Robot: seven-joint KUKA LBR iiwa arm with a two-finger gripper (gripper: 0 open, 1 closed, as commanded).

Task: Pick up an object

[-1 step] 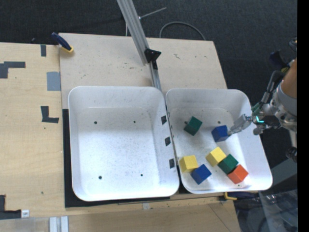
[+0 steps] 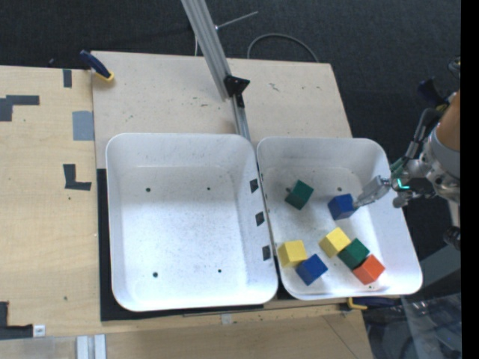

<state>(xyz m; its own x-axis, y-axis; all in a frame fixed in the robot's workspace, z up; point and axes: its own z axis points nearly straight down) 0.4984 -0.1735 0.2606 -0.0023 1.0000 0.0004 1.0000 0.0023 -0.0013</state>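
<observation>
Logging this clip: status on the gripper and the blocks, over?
Gripper low over right bin, beside upper blue block; no grasp visible. Seven blocks in that bin, none lifted. Nothing blocking.

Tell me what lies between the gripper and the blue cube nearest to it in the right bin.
Nothing visible does. The gripper sits just right of that blue cube, with bare floor of the right bin between them. The green cube lies on the cube's far side.

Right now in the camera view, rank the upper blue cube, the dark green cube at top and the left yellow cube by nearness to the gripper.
Measured from the gripper:
1. Upper blue cube, just left of it.
2. Dark green cube, farther left.
3. Left yellow cube, low by the divider.
</observation>
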